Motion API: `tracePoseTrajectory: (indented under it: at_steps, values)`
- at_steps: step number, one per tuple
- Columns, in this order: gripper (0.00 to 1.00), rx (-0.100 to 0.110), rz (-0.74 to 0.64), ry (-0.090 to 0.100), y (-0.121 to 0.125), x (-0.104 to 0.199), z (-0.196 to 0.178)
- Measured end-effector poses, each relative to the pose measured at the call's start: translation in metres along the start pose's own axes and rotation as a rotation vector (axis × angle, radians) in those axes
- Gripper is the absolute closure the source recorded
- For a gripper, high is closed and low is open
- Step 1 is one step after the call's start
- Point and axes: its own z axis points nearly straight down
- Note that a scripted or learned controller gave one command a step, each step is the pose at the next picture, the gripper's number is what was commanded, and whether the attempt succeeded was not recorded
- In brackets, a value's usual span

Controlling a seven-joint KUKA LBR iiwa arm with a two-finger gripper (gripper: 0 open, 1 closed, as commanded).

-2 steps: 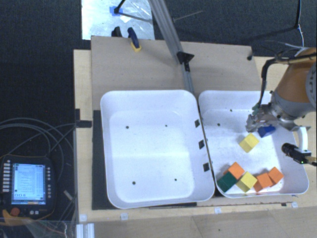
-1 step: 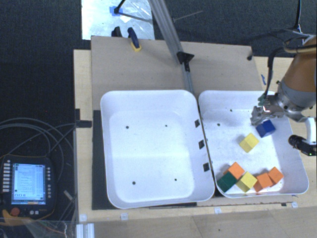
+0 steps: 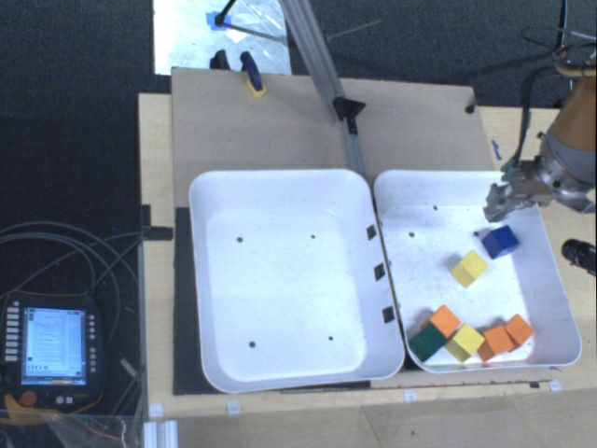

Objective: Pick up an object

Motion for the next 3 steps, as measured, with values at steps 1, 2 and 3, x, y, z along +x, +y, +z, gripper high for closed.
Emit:
tracePoseTrajectory:
  at_steps: [1,2,3]
  values:
    - [1.00,0.004,0.001,0.001,0.001,0.000,-0.010]
    - [1.00,0.004,-0.005,0.004,0.004,0.053,-0.024]
    - [1.00,0.006,-0.005,0.004,-0.001,0.111,-0.026]
